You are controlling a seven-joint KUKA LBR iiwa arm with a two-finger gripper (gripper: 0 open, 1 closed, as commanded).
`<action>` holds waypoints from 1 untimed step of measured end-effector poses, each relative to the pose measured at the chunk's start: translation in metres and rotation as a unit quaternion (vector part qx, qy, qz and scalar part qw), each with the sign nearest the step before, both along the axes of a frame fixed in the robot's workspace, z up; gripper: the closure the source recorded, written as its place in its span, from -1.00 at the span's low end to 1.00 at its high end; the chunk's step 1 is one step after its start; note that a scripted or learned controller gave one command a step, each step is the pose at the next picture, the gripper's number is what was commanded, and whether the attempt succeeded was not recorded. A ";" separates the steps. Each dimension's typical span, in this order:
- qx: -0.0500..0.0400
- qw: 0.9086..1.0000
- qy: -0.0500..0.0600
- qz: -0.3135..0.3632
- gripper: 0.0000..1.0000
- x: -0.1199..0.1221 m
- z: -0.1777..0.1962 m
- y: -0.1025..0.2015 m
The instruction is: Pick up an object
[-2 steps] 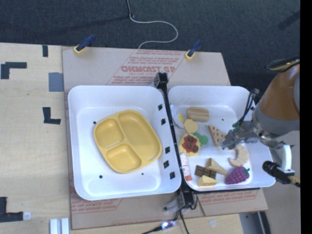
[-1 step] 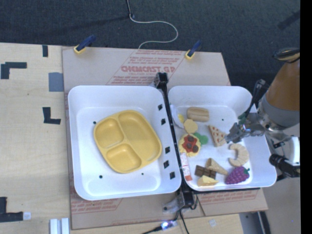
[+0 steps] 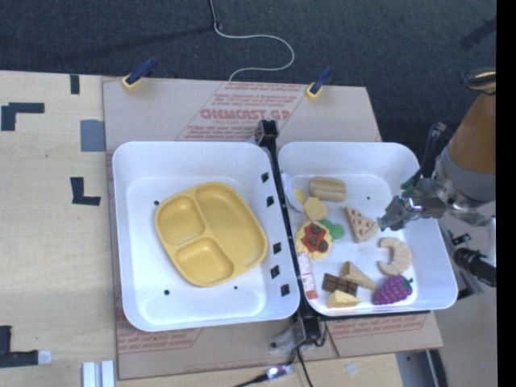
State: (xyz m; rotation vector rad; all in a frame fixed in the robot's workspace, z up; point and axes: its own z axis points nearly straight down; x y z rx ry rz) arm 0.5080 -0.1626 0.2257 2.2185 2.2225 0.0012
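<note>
Cardboard (image 3: 242, 115) marked "CHEMCAST GP"

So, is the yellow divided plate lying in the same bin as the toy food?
No, the yellow plate lies in the left bin, while the toy food lies in the right bin.

A pale wooden counter (image 3: 48, 297) carries a printed cardboard sheet (image 3: 242, 115), held by two blue-and-yellow clamps (image 3: 139, 72) at its far edge. Two shallow white bins (image 3: 129, 240) sit side by side on the cardboard.
</note>
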 end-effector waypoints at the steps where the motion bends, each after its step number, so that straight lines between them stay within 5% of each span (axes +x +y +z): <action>1: 0.001 1.000 0.001 0.003 1.00 0.002 0.007 0.061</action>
